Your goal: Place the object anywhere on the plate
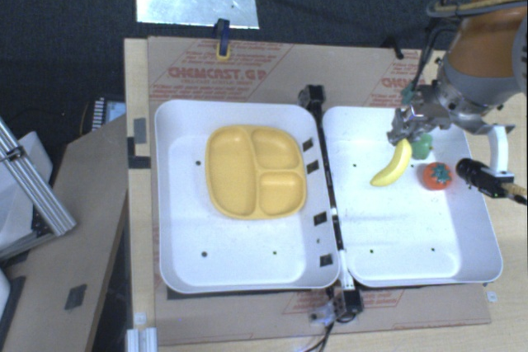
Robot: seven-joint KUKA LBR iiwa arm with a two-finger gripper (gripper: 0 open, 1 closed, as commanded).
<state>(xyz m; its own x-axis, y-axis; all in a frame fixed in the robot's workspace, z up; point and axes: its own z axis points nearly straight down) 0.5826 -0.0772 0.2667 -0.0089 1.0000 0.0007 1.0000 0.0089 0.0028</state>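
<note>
Where the arm reaches in from the right of the camera view, the scene is laid out as follows.

Gripper (406, 136): lowered over the upper part of the right bin (412, 260); whether it is wide, narrow or clamped on anything cannot be told.
Banana (393, 165): lying in the right bin just under the gripper, its upper end met by the fingertips, its lower end angled down and to the left.
Green object (422, 147): seen just right of the gripper, beside the banana's upper end.
Tomato (436, 176): red with a green top, placed down and right of the gripper, near it.
Plate (254, 171): yellow, three compartments, set in the left bin (177, 260), well apart to the gripper's left.
Writing: "CHEMCAST" is printed in red on the board (247, 66) under the bins; the characters after it cannot be read surely.
</note>
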